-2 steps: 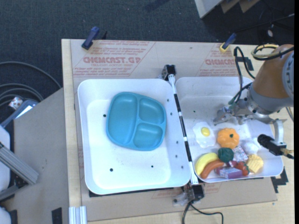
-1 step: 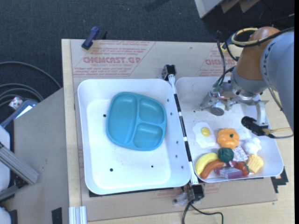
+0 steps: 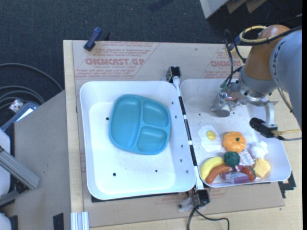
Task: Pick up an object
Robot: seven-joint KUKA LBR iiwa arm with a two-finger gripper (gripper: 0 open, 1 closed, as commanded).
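Though blurred, fingers (image 3: pixel 221 110) above right bin (image 3: pixel 199 91).

One fixed camera looks down at a slant from above the tabletop (image 3: pixel 139 51), far enough to take in both white bins (image 3: pixel 96 176), with the arm (image 3: pixel 268 56) entering from the right

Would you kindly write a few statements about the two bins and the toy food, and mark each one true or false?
1. The blue plate lies in the left bin. True.
2. The fried egg sits on the blue plate. False: it lies in the right bin, beside the pumpkin.
3. The banana is near the right bin's front edge. True.
4. The hand is over the left bin. False: it is over the far part of the right bin.
5. The blue plate has three compartments. True.
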